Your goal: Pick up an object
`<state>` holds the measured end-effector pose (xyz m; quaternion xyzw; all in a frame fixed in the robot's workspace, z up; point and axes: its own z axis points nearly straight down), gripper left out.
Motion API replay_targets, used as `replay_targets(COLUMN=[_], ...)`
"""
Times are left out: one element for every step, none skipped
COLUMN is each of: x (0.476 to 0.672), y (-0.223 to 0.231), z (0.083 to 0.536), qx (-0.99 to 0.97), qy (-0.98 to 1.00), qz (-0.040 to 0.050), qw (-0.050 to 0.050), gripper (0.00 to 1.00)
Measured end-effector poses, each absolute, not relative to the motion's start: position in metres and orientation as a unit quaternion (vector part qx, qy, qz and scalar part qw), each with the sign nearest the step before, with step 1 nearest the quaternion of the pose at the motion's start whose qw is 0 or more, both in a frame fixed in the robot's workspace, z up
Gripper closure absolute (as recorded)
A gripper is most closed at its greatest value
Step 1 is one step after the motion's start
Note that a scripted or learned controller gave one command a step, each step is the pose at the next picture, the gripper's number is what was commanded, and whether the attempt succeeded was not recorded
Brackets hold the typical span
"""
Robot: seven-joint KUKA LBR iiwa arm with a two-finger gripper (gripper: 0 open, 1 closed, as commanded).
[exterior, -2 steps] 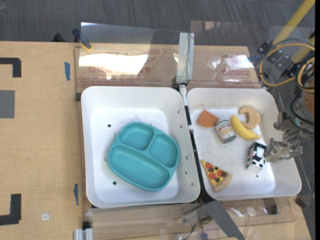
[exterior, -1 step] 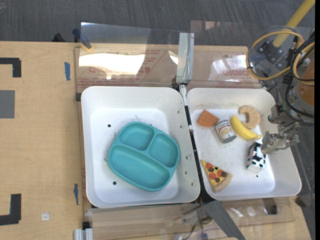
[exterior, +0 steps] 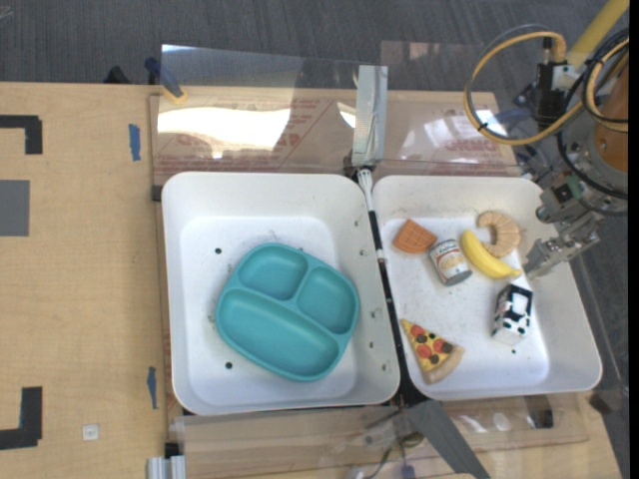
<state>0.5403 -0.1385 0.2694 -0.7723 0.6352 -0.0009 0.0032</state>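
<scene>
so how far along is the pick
Nothing looks picked yet. The banana, can, pizza slice and cow toy all lie in the right bin. The gripper sits at that bin's right rim, near the banana. Grasping and lifting remain.

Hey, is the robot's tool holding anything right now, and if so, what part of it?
Nothing is held. The tool sits at the right bin's right edge, apart from the banana and the cow figure.

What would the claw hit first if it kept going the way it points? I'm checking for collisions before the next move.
Probably the banana: the claw sits at the right bin's far edge, pointing left and down toward it, though depth is unclear.
</scene>
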Motion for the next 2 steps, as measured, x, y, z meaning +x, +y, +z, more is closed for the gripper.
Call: replay_targets(x=[0.549, 0.479], y=[-0.164, -0.211], z=[0.305, 0.288], qx=[-0.876, -0.871], qy=[0.482, 0.492], qz=[-0.0008, 0.0016], qw=[0.002, 0.0], gripper=[1.0, 1.0])
